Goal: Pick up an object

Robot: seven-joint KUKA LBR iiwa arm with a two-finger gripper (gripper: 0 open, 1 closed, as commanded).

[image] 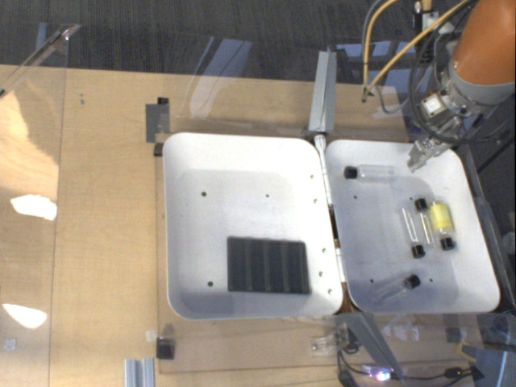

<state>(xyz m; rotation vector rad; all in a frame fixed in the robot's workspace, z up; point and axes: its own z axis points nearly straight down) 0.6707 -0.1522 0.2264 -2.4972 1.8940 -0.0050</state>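
The right bin (476,285) holds several small tubes with black caps. A clear one (369,172) lies near its far edge and another clear one (414,226) lies in the middle. Beside that one lies a yellow tube (440,218), and a further clear tube (397,287) rests near the front. A black ribbed rectangular block (268,265) lies in the left bin (185,216). My gripper (422,153) hangs over the far right part of the right bin, to the right of the far clear tube and behind the yellow one. It is apart from all of them.
A grey metal bar (323,91) runs back from the gap between the bins. Yellow and black cables (387,31) loop near the arm at the top right. A clear panel covers the wooden bench (89,216) on the left.
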